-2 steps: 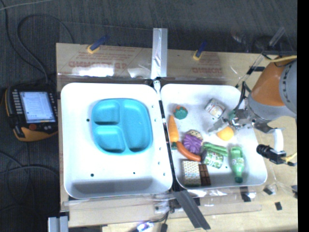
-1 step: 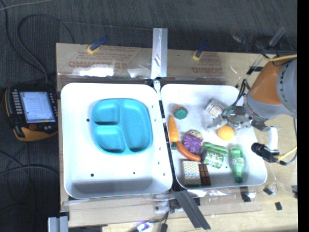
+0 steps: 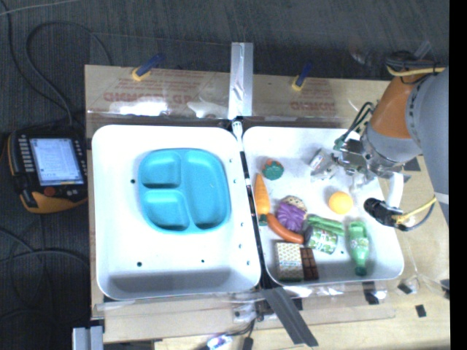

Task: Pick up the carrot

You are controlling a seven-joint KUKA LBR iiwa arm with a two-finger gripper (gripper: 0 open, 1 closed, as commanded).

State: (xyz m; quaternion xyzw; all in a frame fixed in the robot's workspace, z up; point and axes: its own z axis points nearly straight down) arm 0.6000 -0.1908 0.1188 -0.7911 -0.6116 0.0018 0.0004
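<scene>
The carrot (image 3: pixel 260 196) is a slim orange piece with a green end, lying lengthwise against the left wall of the right bin (image 3: pixel 394 265). My gripper (image 3: pixel 330 164) hangs over the upper right part of that bin, well to the right of the carrot and apart from it. Its fingers (image 3: pixel 319 163) are spread, so it is open, with nothing between them. A small green and red round toy (image 3: pixel 273 169) lies between the gripper and the carrot.
The right bin also has a yellow ball (image 3: pixel 339 202), a purple toy (image 3: pixel 290 214), an orange sausage (image 3: pixel 284 229), a green can (image 3: pixel 326 234), a green bottle (image 3: pixel 357 246) and brown bars (image 3: pixel 295 261). The left bin (image 3: pixel 117 261) holds a blue divided plate (image 3: pixel 182 189).
</scene>
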